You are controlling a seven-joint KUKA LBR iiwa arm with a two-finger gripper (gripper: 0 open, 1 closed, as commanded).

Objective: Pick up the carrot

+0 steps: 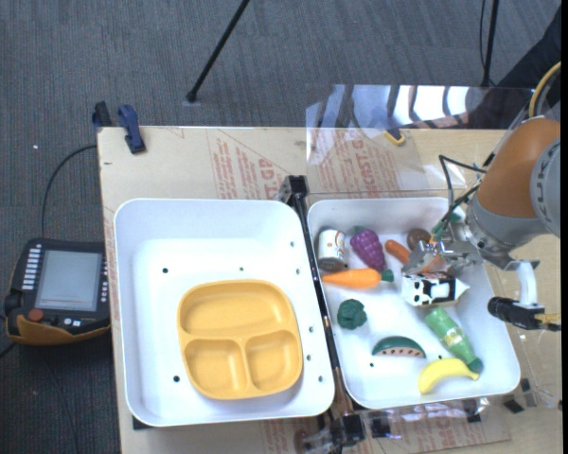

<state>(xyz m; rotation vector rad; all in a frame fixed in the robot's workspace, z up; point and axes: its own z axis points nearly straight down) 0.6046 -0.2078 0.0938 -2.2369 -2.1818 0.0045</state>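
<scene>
Carrot (pixel 352 278) lies in the right bin (pixel 507 348), between a purple toy (pixel 366 248) and a green toy (pixel 351 314); pincer (pixel 434 259) hovers beside it, its spread indiscernible; crowding neighbours risk a mistaken or deflected grasp

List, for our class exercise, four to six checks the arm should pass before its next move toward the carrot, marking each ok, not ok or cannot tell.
1. Carrot lies in the right bin, whole length exposed: ok.
2. End effector is over the carrot: not ok, it sits to the right, near the black-and-white cow toy.
3. Space around the carrot: not ok, purple grapes and a can crowd its upper side.
4. Finger opening: cannot tell.
5. Yellow tray lies in the left bin, out of the path: ok.
</scene>
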